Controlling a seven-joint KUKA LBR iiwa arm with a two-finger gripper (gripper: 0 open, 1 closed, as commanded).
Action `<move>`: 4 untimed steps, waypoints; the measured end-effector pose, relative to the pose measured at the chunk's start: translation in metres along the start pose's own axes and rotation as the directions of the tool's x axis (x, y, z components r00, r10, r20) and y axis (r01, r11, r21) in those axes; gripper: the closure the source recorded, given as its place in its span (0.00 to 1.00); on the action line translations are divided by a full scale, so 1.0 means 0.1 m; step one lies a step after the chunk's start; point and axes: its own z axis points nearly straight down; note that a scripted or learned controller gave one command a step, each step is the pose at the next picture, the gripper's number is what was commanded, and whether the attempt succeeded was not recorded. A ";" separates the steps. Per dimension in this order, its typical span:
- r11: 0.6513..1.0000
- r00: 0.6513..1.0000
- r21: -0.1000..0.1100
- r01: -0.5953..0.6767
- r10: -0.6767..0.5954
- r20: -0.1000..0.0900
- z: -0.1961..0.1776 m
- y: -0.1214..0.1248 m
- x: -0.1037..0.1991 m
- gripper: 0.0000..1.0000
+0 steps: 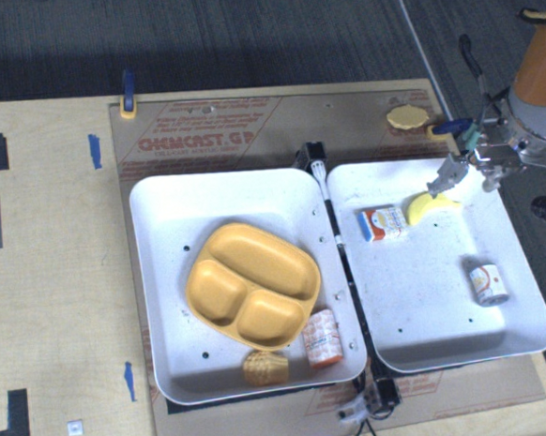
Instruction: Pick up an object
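My gripper [468,177] hangs over the far right corner of the right bin [521,320], its two fingers spread open with nothing between them. Just below its left finger lies a yellow lemon-like object [428,208]. Beside that is a small white carton [383,222] with red and blue print. A small white can [487,283] lies near the right bin's right wall. The left bin [155,269] holds a yellow compartment tray [252,282], a brown ridged object [266,366] and an orange-and-white can [322,337].
A tan round piece [408,117] lies on the brown board behind the right bin, with a blue clip [450,128] next to it. A black divider [336,245] runs between the bins. Pale bench top [54,305] extends to the left.
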 end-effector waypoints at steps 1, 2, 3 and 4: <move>1.000 1.000 -0.002 0.000 0.000 0.000 1.34 -0.21 0.22 0.00; 1.000 1.000 -0.005 0.001 -0.001 0.000 1.34 -0.06 0.67 0.00; 1.000 1.000 -0.002 0.001 -0.001 0.000 1.34 0.31 0.80 0.00; 1.000 1.000 -0.006 0.002 -0.002 0.002 1.23 0.32 0.80 1.00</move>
